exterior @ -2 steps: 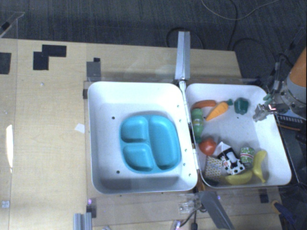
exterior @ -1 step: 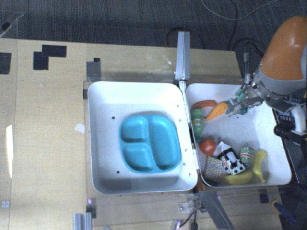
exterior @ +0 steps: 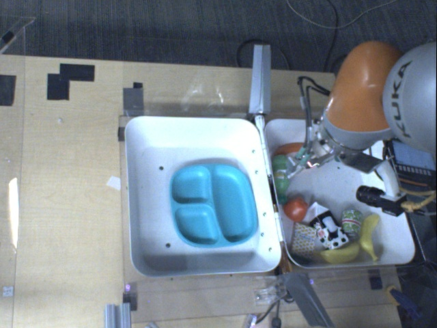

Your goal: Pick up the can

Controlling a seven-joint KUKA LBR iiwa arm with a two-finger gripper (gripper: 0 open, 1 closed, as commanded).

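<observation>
The can (exterior: 351,221), a small cylinder with a green and white pattern, stands in the front part of the right bin (exterior: 403,248), beside the banana. My gripper (exterior: 302,161) hangs low over the back left of that bin, above a green object (exterior: 280,169) and an orange-red one (exterior: 290,149). It is well apart from the can, which lies to its right and nearer the front. The arm's orange band (exterior: 362,80) and grey wrist cover the back of the bin.
A yellow banana (exterior: 355,248), a red tomato (exterior: 295,209), a black-and-white toy (exterior: 328,232) and a patterned box (exterior: 305,236) crowd the right bin's front. The left bin (exterior: 147,183) holds a blue divided plate (exterior: 213,203). A metal divider (exterior: 260,80) stands between the bins.
</observation>
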